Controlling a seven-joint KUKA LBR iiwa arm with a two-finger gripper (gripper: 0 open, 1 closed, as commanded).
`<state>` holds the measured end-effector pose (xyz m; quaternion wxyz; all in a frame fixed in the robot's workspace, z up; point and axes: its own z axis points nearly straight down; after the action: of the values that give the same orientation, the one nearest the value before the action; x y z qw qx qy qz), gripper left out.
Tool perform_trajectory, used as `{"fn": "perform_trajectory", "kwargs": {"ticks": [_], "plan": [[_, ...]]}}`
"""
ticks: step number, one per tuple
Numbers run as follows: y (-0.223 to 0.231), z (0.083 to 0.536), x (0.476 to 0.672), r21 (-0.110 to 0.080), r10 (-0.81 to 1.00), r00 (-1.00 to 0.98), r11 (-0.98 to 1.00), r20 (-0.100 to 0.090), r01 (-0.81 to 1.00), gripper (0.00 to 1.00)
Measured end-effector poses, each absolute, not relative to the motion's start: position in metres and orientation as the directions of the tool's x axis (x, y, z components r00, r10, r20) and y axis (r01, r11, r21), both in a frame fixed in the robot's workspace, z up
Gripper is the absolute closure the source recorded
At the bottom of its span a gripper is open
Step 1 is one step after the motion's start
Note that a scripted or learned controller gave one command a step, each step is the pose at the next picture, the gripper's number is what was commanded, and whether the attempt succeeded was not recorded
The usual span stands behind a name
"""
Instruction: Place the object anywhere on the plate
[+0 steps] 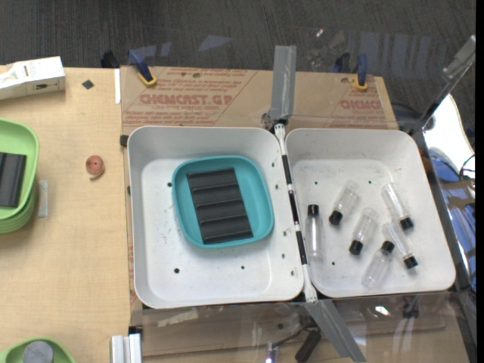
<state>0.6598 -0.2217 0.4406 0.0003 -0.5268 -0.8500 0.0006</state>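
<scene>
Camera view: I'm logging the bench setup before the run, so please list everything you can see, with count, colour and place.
Bins: two, white, shallow, side by side mid-bench.
Plate: one, teal, square with rounded corners, in the left bin.
Insert: one, dark grey, ribbed, lying on the plate.
Vials: six, clear with black caps, scattered in the right bin; one lies along that bin's left wall.
Cardboard sheet: one, brown with red print, behind and under the bins.
Clamps: two, blue and orange, on the cardboard's far edge.
Green tray: one, at the left edge, holding a dark block.
Small round piece: one, reddish, on the wooden bench left of the bins.
White box: one, far left.
</scene>
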Motion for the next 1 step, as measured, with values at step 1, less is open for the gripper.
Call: {"fn": "perform_trajectory", "kwargs": {"ticks": [1], "plan": [[-0.2222,0.441,0.6596,-0.001,0.931,-0.364,0.364,-0.001,0.931,0.0]]}}
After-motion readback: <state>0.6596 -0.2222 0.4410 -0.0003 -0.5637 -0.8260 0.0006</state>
